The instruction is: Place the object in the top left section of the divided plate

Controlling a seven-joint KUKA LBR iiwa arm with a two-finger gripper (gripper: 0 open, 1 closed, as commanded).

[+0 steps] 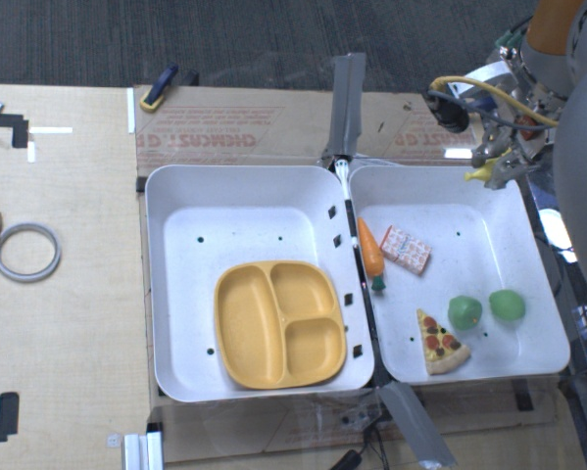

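A yellow divided plate lies in the left bin, with one long section on its left and two smaller ones on its right. The right bin holds a toy carrot against its left wall, a pink-and-white box, a pizza slice and two green round pieces. My arm stands at the upper right, above the far right corner of the right bin, and my gripper hangs there among cables, well away from every object.
A roll of tape lies on the bench at the left. A blue-and-yellow tool rests behind the left bin. Cardboard lines the back of the bins, and a grey divider post rises between them.
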